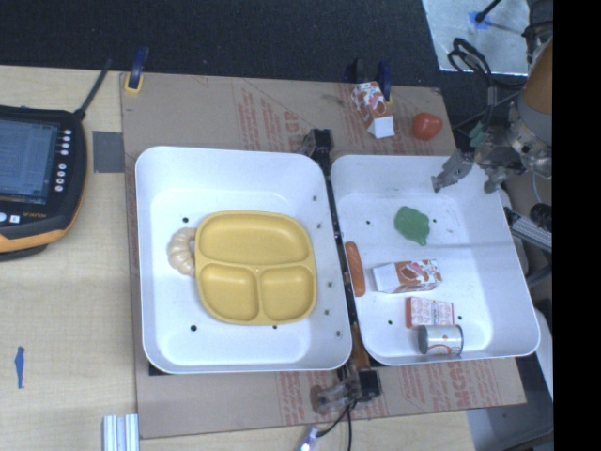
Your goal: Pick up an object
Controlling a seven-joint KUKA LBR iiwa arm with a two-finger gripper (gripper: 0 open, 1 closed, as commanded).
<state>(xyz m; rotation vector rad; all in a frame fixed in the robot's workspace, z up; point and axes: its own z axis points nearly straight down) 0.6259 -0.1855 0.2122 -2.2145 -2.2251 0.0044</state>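
The cardboard sheet (235, 120) under the bins carries faint red printing along its edges, but the letters are too small to read. The cartons have red and white print that also cannot be read.

I count two white bins. The left bin (160, 252) holds one yellow divided tray (254, 266) with three compartments, and one pale ridged shell-like thing (179, 249) touching the tray's left side.

I take the right bin (507, 280) as the landmark. Inside it lie five things: one green lump (412, 224) in the upper middle, one orange sausage (354, 268) along the wall nearest the left bin, one white and brown carton (407, 275) in the middle, one small red and white box (429, 311) just below that carton, and one silver can (439, 339) lying on its side, touching the box, at the bin's near wall.

Behind the right bin, on the cardboard, stand one small carton (372, 103) and one red tomato-like ball (426, 126). One orange and black tablet (33, 177) lies far left of both bins.

The gripper (471, 166) hangs over the back right corner of the right bin, above its rim, its two fingers spread apart and pinching nothing. It is well apart from the green lump.
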